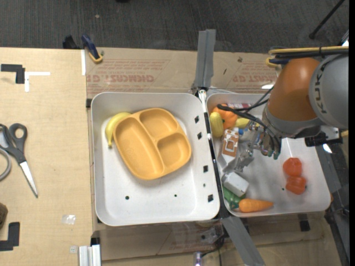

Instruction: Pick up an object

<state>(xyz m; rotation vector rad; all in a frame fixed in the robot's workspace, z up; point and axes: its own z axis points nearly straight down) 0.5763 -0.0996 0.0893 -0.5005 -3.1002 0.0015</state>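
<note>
- The arm [302, 93] reaches in over the right bin [319, 201]; its gripper [244, 158] hangs low among the clutter near that bin's left side; whether it is open or closed, I cannot tell
- Just below the gripper lies a small white block [235, 183]; beside it, to the upper left, an orange-and-white packet [230, 144]
- Along the bin's front wall lies a carrot [255, 205]; a yellow lemon-like piece [216, 124] sits near the top left corner
- Two red pieces [294, 175] rest on the right, well apart from the gripper
- The left bin [152, 206] holds a yellow divided plate [151, 143], a banana [115, 126] touching its upper left edge
- Scissors [19, 154] lie on the bench, far left
</note>
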